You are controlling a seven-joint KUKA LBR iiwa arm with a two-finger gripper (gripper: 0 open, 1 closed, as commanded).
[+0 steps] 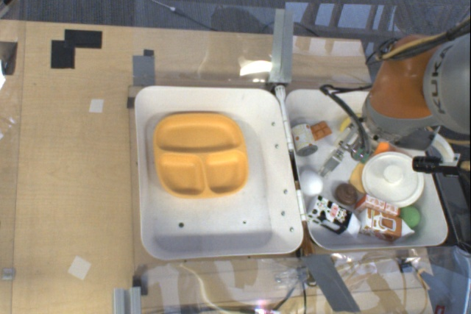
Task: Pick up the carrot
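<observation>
Approach step by the look of it: carrot not lifted, nothing visibly held.

Left to right. Yellow divided tray (199,154) sits in the left bin (158,232), well to the left of the white bowl (394,176). Right bin (441,232) is crowded. Black-and-white patterned carton (328,213) is left of the bowl and lower. Gripper (352,147) hangs up-left of the bowl, close to it, low among the clutter. Cannot tell whether it is open or closed, since the wrist and the items around it hide the tips.

Carrot (357,176), my best guess, is the small orange-yellow piece touching the bowl's left rim, just below the gripper. It is partly tucked under or behind the bowl, so its full shape and which way it lies cannot be read. A dark brown round item (347,195) is just beside it, lower-left of the bowl. Red-and-white carton (383,220) lies below the bowl, and the grey-and-orange arm (401,92) is above the bowl.

Next move likely calls for a short shift toward the bowl's left rim, then a descent into a tight gap. Risk: nudging the bowl or grabbing the brown item instead.
</observation>
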